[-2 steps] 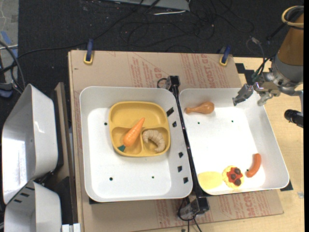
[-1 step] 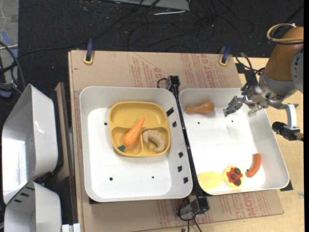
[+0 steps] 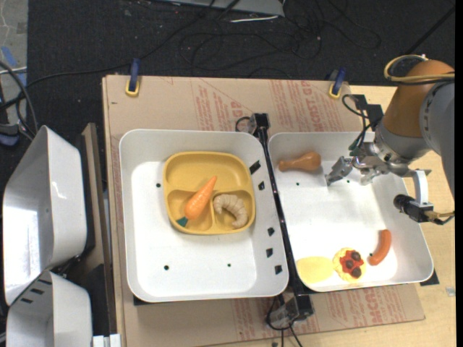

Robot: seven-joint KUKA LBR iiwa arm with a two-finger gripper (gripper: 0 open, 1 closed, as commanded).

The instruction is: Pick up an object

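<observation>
My gripper (image 3: pixel 346 176) hovers over the back part of the right bin (image 3: pixel 340 223), its fingers spread open with nothing between them. A brown chicken drumstick (image 3: pixel 300 163) lies just left of it, close to but apart from the left finger. Farther forward in the same bin are a red sausage (image 3: pixel 380 246), a yellow flat piece (image 3: pixel 314 268) and a slice with red topping (image 3: pixel 350 262). In the left bin (image 3: pixel 145 251) a yellow divided plate (image 3: pixel 177 172) holds an orange carrot (image 3: pixel 200 197) and a pale shrimp (image 3: pixel 232 210).
The grey arm with its orange band (image 3: pixel 412 107) comes in from the right over the bin's back right corner. A black clip strip (image 3: pixel 271 194) runs along the seam between the bins. White containers (image 3: pixel 40 215) stand off the bench at the left.
</observation>
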